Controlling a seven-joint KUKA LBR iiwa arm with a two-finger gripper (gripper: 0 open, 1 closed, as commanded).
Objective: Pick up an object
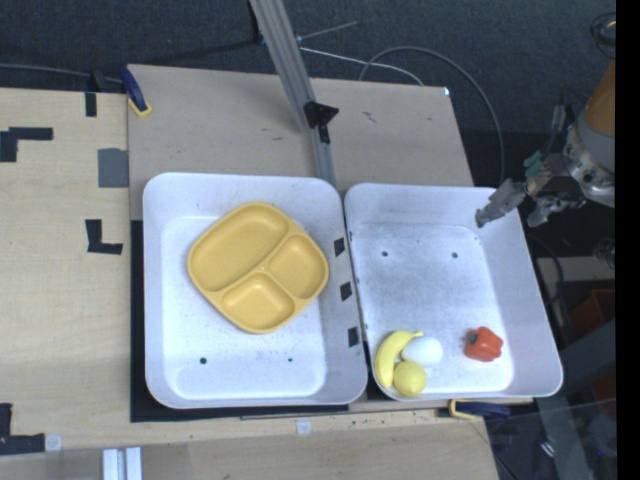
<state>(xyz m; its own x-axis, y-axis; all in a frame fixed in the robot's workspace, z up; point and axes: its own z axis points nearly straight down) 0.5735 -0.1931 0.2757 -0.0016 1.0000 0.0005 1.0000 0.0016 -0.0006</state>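
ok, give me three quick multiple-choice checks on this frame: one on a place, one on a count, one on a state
1. Where does the yellow divided plate lie?
A. left bin
B. right bin
C. bare bench

2. How many things lie in the right bin?
A. two
B. four
C. six

3. Where is the gripper relative to the things in the right bin?
A. pressed onto the banana
B. by the bin's far right corner, apart from them
C. over the plate

Answers:
1. A, the plate sits inside the left bin.
2. B, a banana, a white egg-shaped thing, a lemon and a red pepper.
3. B, it hangs at the far rim while the things lie along the near edge.
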